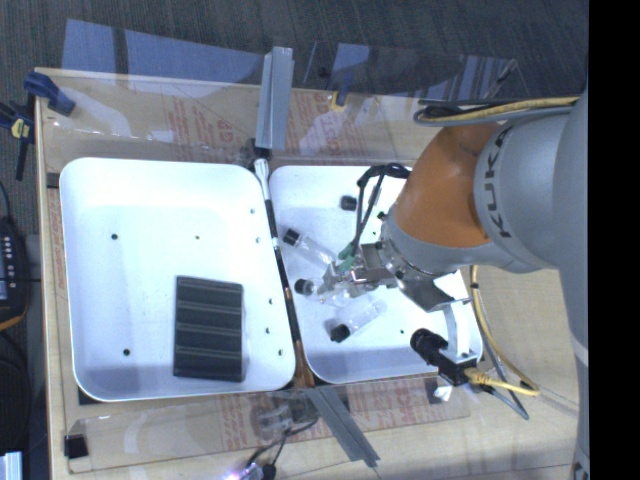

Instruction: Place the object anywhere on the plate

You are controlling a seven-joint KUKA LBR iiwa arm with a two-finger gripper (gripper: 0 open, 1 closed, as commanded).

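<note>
The letters "KU" are read on the grey arm point(520, 183). The gripper point(352, 273) is lowered among clear bottles point(355, 318) in the right bin point(320, 193); the finger state cannot be told. A black ridged plate point(209, 328) is seen in the left bin point(120, 208).

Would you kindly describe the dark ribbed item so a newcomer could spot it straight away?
Look at the left white bin, away from the arm. In its lower half lies a dark ribbed rectangular plate, flat on the floor. It is the one large dark thing there; the right bin holds small clear vials.
</note>
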